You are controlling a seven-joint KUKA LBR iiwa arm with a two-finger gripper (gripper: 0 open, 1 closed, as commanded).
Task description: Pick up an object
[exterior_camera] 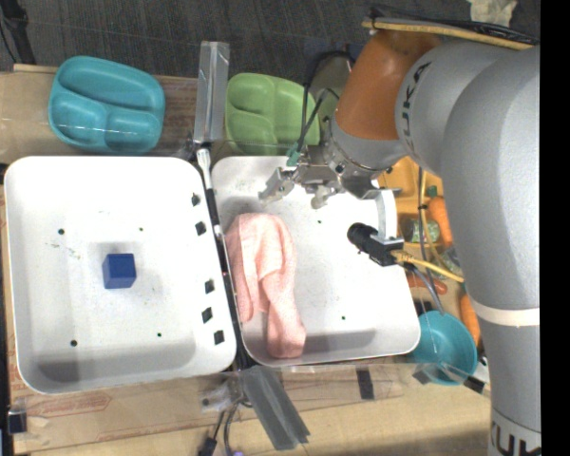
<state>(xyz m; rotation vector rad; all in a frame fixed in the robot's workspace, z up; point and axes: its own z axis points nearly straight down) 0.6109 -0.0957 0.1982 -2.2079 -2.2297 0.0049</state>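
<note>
A small blue cube point(120, 270) sits on the floor of the left bin point(38, 188), left of its middle. A pink cloth point(266, 281) lies crumpled along the left side of the right bin point(380, 321). My gripper point(297, 189) hangs over the far left part of the right bin, just beyond the cloth's top end. Its two metal fingers point(275, 187) are spread apart with nothing between them. The grey arm with its orange band point(380, 84) covers the bin's far right corner.
A teal moulded tray point(106, 103) and a green one point(266, 112) lie beyond the bins. A teal bowl point(445, 345) sits at the right bin's near right corner. A black part point(372, 240) under the wrist juts over the right bin's right side.
</note>
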